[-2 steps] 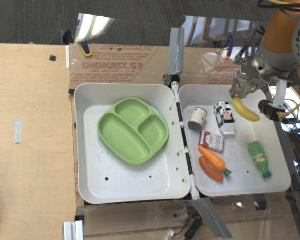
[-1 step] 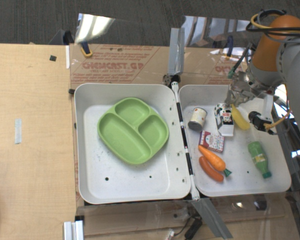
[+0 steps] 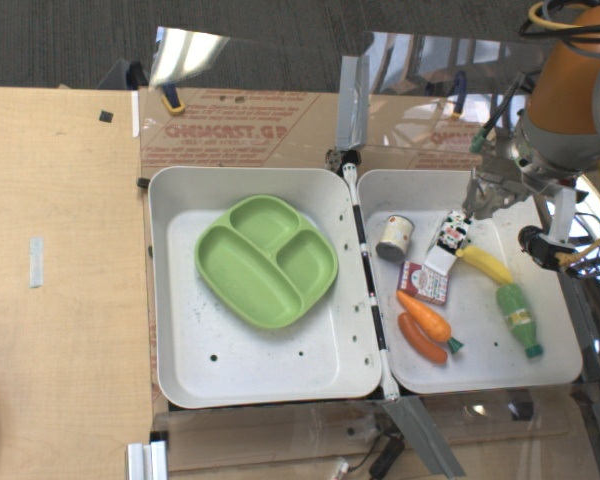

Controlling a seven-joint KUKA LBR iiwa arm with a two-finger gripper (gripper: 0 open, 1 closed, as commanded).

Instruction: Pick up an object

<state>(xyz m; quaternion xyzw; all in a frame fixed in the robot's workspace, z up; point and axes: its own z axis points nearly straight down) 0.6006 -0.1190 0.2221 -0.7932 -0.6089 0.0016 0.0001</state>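
In the right white plastic bin (image 3: 560, 363), the small black-and-white printed carton (image 3: 450, 238) lay with its long axis slanting from upper right to lower left. The tool (image 3: 477, 205) hung just above its upper end.

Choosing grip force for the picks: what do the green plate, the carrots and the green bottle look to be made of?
Green plate: likely moulded plastic, matte, uniform colour, with rounded dividers. Carrots: seemingly toy plastic or rubber, smooth, slightly glossy, flat orange. Green bottle: probably plastic, mildly shiny, with a paler label band. All are judged by look alone.
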